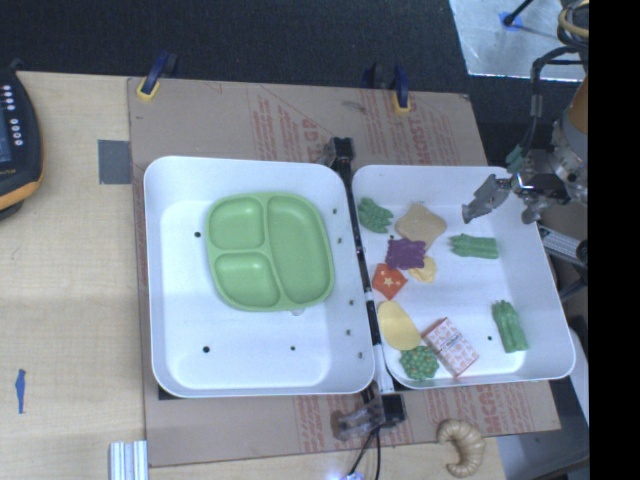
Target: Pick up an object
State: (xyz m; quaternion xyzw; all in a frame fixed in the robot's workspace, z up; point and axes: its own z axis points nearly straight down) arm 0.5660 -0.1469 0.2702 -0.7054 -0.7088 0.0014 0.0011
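Observation:
My gripper [503, 206] hangs over the far right part of the right bin [545, 298], open, with nothing between its fingers [480, 202]. Just below it lies a green bean pod [473, 247]. Spread across that bin are a green leafy piece [375, 214], a tan slice [420, 223], a purple piece [405, 253], a red-orange piece [388, 281], a yellow piece [398, 325], a pink patterned box [452, 346], a round green piece [418, 364] and another green pod [510, 326].
The left bin [180, 358] holds a green divided plate [270, 250]. A croissant-shaped toy [462, 445] lies on the bench in front of the right bin. A control pendant [15, 138] rests at the far left edge. Clamps [400, 93] hold the cardboard at the back.

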